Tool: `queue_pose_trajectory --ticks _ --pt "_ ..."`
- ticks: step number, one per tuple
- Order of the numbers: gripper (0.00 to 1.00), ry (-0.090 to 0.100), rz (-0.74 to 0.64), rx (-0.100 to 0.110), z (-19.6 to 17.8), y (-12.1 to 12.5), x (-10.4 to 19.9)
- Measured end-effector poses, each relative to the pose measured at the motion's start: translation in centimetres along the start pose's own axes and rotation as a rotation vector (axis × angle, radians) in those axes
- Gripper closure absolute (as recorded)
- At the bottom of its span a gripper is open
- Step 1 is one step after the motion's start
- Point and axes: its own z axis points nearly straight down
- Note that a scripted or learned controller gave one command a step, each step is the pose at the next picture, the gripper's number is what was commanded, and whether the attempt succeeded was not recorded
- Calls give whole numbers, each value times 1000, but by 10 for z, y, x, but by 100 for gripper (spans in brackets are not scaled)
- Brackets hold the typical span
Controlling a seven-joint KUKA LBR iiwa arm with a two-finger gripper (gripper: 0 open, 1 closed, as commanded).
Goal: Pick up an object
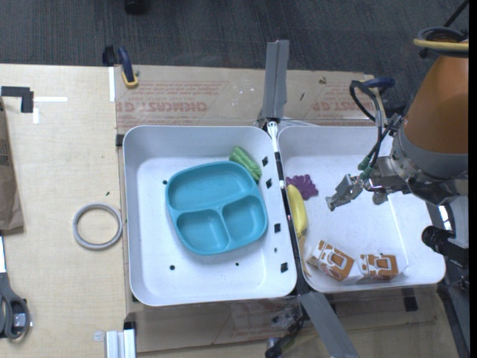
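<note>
My gripper hangs over the middle of the right bin, pointing left, with nothing visibly in it. Left of it, by the bin's left wall, lie a yellow banana and a small purple bunch of grapes. An orange and white snack packet lies near the bin's front edge, below the gripper. In the left bin sits a blue divided plate, and a green object rests at its far right rim.
A grey tape ring, scissors and a brown bag lie on the wooden bench to the left. A grey post rises behind the gap between the bins. A blue clamp sits at the back.
</note>
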Motion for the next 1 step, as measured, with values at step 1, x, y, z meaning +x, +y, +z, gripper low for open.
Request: queue_pose_trajectory --ticks 1 --pt "0 0 294 5 90 17 14"
